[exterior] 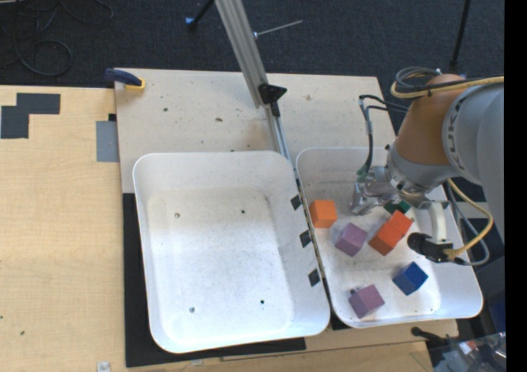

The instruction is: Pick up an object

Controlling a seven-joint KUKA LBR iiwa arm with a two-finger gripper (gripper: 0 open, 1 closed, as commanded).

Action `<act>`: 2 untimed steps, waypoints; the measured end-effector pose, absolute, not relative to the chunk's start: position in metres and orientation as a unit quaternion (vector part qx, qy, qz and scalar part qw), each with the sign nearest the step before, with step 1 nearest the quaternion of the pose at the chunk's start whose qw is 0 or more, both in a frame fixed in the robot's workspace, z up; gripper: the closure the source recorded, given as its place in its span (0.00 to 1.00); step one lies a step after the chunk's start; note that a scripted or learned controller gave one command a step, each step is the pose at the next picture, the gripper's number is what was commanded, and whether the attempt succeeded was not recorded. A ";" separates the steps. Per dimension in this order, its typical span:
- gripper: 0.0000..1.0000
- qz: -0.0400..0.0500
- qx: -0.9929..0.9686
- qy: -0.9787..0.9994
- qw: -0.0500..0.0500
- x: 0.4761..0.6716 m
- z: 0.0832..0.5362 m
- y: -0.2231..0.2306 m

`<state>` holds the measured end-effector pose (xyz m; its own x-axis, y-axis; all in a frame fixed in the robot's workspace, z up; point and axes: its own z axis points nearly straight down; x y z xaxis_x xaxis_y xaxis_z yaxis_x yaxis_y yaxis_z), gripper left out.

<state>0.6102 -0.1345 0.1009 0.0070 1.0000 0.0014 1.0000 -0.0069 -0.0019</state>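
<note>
My gripper [368, 200] hangs low over the back part of the right bin [461, 300], below the arm's orange band [422, 133]. Blocks lie in this bin. A small orange cube [324, 213] sits left of the gripper, near the bin's left wall. A purple cube [351, 239] lies just below the gripper. A red-orange block [390, 233] rests tilted to its lower right, with a bit of green [403, 207] showing at its top edge. Farther forward are a blue cube [410, 277] and a second purple cube [366, 299].
The left bin [165, 173] stands beside the right one, with small black clips [304, 238] along the shared wall. A slanted aluminium bar [243, 37] rises behind the bins. Cables [461, 239] loop from the arm over the right bin's right side.
</note>
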 end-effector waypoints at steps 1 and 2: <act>1.00 -0.001 -0.710 -0.704 0.000 0.602 0.153 -0.131; 1.00 -0.001 -0.707 -0.707 -0.001 0.602 0.206 -0.132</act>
<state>0.6023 -0.1323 0.2057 0.0006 1.0000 -0.0005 1.0000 -0.0006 0.0030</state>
